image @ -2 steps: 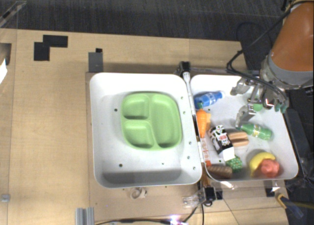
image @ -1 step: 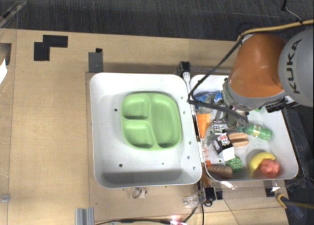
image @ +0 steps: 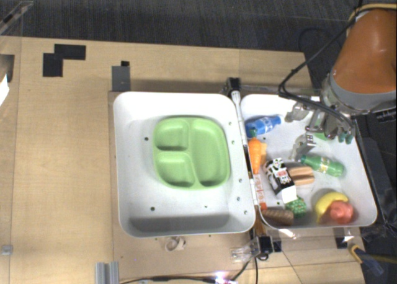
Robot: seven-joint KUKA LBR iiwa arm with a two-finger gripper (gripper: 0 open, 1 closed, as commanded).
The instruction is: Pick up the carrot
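Note:
The carrot is a short orange piece lying along the left wall of the right bin, just below a blue can. My gripper hangs over the upper middle of that bin, to the right of the carrot and a little behind it, apart from it. It is open, with nothing between its two silvery fingers. The grey arm with its orange band comes in from the upper right.
The right bin also holds a green bottle, a hot dog, a black-and-white toy, a green block, a yellow and red fruit and a brown piece. The left bin holds a green divided plate.

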